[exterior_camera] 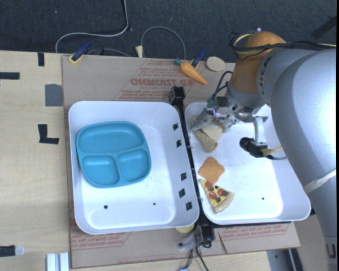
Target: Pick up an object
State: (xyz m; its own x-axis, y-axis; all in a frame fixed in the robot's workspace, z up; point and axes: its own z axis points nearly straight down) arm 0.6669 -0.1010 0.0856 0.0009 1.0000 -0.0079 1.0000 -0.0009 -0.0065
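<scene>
A wood-grain tabletop (22, 168) carries two white bins; the right bin (271, 205) holds a tan bread-like wedge (208, 138), an orange piece (211, 169) and a toy pizza slice (217, 196). The end effector (217, 119) sits just above the wedge; its state cannot be told. The wedge looks light and rigid, best pinched across its narrow sides.

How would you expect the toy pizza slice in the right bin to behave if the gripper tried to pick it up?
The pizza slice lies flat on the right bin floor, so the fingers would probably struggle to get under it. It looks like a small moulded toy, likely light and stiff. Its wedge shape should not roll, though it might slide on the smooth white floor.
</scene>
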